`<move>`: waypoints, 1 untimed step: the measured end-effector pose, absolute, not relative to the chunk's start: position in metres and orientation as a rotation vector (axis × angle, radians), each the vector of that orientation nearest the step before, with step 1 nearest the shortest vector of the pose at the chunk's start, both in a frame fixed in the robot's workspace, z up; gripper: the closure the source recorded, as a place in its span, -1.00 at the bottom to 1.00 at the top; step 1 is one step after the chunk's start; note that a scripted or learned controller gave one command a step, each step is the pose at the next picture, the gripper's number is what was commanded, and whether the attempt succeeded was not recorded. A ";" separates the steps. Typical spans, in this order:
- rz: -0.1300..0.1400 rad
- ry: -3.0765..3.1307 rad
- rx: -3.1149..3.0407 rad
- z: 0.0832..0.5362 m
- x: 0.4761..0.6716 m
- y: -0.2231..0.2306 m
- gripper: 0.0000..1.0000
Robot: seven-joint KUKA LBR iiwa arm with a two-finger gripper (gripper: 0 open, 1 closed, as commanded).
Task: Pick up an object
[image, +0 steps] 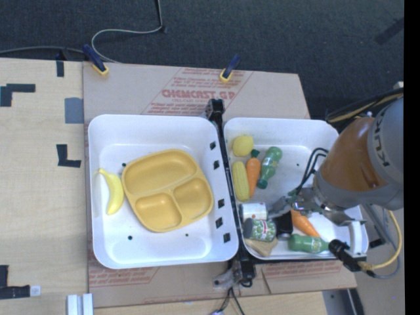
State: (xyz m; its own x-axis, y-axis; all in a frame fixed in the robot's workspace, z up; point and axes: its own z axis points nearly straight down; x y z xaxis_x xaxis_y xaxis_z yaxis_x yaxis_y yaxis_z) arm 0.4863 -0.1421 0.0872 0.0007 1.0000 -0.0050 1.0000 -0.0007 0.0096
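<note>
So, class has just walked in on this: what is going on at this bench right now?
A grey robot arm reaches from the right into the right bin, which holds toy food: a lemon, corn, carrots and green bottles. Its gripper is low among the items near one carrot. The left bin holds a yellow divided plate and a banana.

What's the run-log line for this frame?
arm: over right bin | end effector: low, by carrot | grasp: unconfirmed | left bin: yellow tray, banana
</note>
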 end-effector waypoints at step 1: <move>0.007 2.213 2.215 0.097 0.487 -0.142 1.00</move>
State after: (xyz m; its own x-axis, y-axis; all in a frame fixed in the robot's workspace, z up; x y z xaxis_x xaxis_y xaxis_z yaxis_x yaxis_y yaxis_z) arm 0.4870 -0.1420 0.0973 0.0011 1.0000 -0.0041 0.9999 -0.0011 0.0105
